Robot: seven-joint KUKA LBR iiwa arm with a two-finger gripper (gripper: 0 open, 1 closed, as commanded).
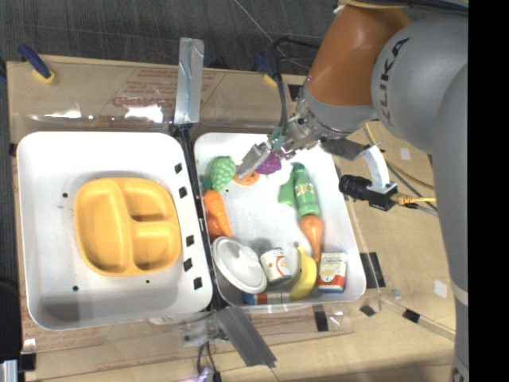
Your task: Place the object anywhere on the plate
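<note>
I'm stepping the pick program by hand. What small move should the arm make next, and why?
Probably lower the gripper a little onto the purple grapes beside it. It sits over the right bin's far end, and the yellow plate bears nothing yet.

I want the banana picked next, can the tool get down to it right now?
Probably, but tightly: the banana lies uncovered on top, yet wedged between a can and a carton, leaving little side room.

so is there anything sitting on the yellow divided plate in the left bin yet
No, the yellow divided plate lies bare in the left white bin, while the toy food is all in the right white bin.
</note>
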